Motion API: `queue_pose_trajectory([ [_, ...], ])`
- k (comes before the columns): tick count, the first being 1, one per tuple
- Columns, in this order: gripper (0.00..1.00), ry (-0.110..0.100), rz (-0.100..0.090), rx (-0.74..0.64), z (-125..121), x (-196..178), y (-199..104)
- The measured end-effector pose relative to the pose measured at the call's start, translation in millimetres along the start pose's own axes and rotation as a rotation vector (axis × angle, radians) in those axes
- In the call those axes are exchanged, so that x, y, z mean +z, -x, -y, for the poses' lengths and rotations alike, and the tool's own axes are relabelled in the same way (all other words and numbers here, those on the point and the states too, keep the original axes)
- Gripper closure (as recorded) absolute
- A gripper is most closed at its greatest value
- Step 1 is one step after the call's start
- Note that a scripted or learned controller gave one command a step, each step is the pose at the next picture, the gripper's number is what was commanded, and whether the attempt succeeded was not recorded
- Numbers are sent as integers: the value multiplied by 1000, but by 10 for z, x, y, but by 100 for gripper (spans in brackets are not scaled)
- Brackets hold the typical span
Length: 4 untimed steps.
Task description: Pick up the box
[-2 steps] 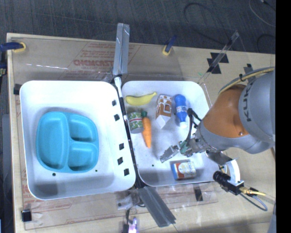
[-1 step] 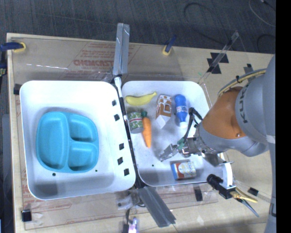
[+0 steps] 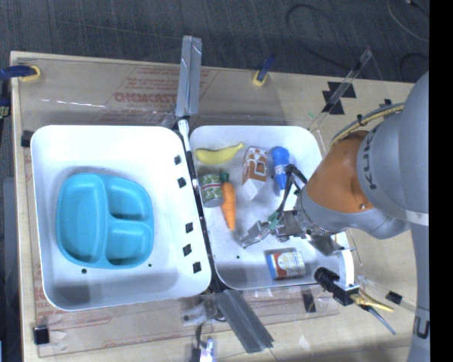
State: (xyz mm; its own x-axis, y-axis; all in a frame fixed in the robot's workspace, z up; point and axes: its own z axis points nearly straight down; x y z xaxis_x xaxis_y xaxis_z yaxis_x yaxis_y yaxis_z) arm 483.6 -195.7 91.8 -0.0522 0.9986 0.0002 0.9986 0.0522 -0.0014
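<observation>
The box is a small brown and white carton standing in the far middle of the right bin. My gripper hangs low over the white floor of that bin, below and in front of the box and apart from it. It points left, toward the carrot. Nothing shows in the gripper. The grey arm with its orange band reaches in from the right and covers the bin's right side.
Around the box lie a banana, a blue bottle and a green-labelled can. A red-labelled tin lies near the front wall. The left bin holds a blue divided tray.
</observation>
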Motion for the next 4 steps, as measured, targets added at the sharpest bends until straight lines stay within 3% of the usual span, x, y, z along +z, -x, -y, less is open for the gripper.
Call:
queue_pose_trajectory([
  [1,100,-1,-1,-4,-5,-97,-2],
  [2,0,-1,-1,-4,-6,-97,-2],
  [3,0,0,1,43,72,-208,137],
  [4,0,-1,-2,-62,-1,0,130],
])
